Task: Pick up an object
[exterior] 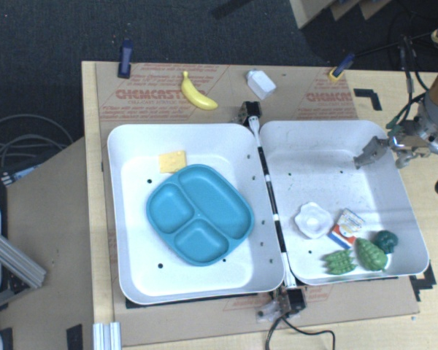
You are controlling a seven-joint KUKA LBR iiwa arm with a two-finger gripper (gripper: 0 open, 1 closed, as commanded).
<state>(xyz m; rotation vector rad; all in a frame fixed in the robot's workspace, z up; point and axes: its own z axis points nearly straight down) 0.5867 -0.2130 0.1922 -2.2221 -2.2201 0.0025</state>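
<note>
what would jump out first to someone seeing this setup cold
The big blue divided plate dominates the left bin, with a small yellow block just behind it. A cluster of small things, including green toys and a white cup, sits in the near corner of the right bin. A yellow banana lies on the bench behind the bins, and the hand hangs over the right bin's far right edge.

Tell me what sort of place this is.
Probably a robotics lab's grasping test bench: two shallow white bins of toy-like objects such as a blue divided plate, a robot gripper reaching in, and loose cables on dark carpet.
</note>
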